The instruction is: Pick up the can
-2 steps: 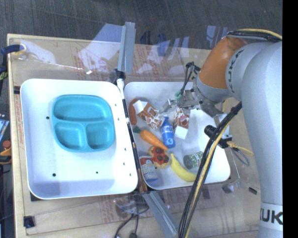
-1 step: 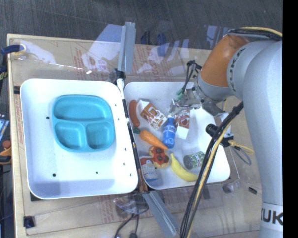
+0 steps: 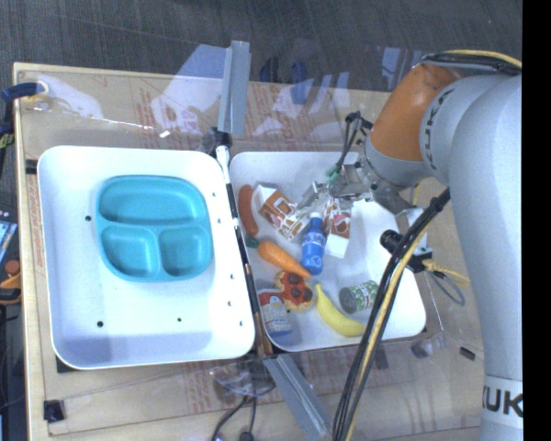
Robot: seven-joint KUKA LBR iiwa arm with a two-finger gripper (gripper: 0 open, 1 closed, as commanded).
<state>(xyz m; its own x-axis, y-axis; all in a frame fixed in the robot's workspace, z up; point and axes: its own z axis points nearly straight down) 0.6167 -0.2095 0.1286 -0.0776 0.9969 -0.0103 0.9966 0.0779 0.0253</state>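
**A:** Where is the can?

**B:** Near the front of the right bin (image 3: 406,324), close to the near-right corner. The can (image 3: 358,297) lies on its side, a short metal cylinder with a greenish label, its round end facing up. Just to its left curves a yellow banana (image 3: 333,312). Nothing grips the can, so the pick looks not yet done.

**A:** What else lies around it?

**B:** Going farther back: a smooth orange carrot (image 3: 281,256), then a blue plastic bottle (image 3: 313,244) with a white cap, then a red-and-white carton (image 3: 279,212) beside a reddish sausage (image 3: 247,208). (Most of these look like glossy toy food.)

**A:** And the gripper?

**B:** The gripper (image 3: 329,189) hangs over the far part of that bin, above the bottle and carton, well apart from the can. Whether its jaws are apart or together, I cannot tell.

**A:** The other bin?

**B:** The left bin (image 3: 64,320), white and shallow, holds a turquoise tray (image 3: 154,225) with three rounded compartments.
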